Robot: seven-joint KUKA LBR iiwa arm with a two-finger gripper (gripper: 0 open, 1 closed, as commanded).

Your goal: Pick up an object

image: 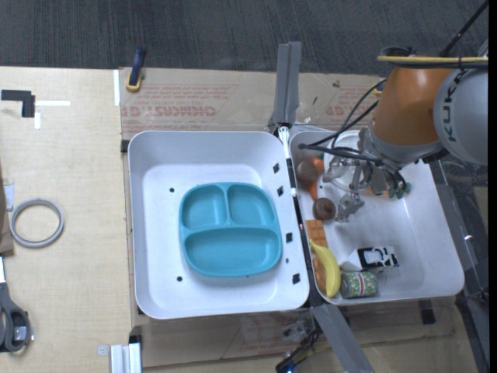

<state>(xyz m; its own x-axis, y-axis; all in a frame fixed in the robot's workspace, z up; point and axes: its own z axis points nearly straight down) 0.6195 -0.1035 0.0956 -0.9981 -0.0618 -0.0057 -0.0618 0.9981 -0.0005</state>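
The desk point(62, 162) carries 2 white bins side by side. The left bin point(147, 231) holds a blue plate point(231, 230) with 3 compartments, lying flat in its middle. Left of the bins a grey tape ring point(35, 222) lies on the desk, with scissors point(14, 326) near the lower left edge and a blue-and-yellow tool point(137, 69) at the top.

The right bin point(419, 247) holds the loose objects, all crowded along its left wall and lower corner: a yellow banana point(326, 267) lies lengthwise against the wall, with a green can point(359, 284) on its side just beside the banana's lower end. A small black-and-white object point(378, 258) sits just above the can. Further up are an orange flat piece point(316, 231), a brown round object point(324, 208) and a reddish-brown round object point(309, 169).

The gripper point(349, 206) hangs low in the right bin, just beside the brown round object; whether it is clenched or released I cannot tell, and nothing is seen in its grasp.
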